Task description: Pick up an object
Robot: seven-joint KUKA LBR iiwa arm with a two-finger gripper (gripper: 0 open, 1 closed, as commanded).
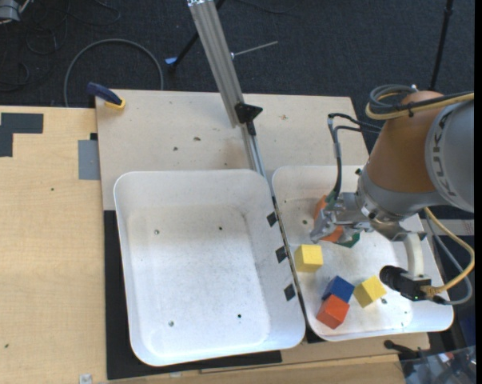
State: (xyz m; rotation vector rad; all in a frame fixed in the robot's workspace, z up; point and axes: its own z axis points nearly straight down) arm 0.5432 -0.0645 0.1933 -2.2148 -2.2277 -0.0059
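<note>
My gripper (pixel 330 226) hangs low over the upper middle of the right bin (pixel 432 318), below the arm's orange band (pixel 400 158). A small orange piece (pixel 321 209) and a bit of green (pixel 349 242) show right beside it; whether either is touched is unclear. A yellow cube (pixel 310 257) lies just below and left of the gripper. Farther toward the front lie a blue cube (pixel 338 287), a red cube (pixel 332 312) touching it, and a second yellow cube (pixel 369 291).
The left bin (pixel 145 206) sits beside the right one, their walls meeting at black clips (pixel 280 253). A slanted aluminium bar (pixel 221 62) rises behind the bins. Cables and a black fitting (pixel 400 280) hang by the arm at the right.
</note>
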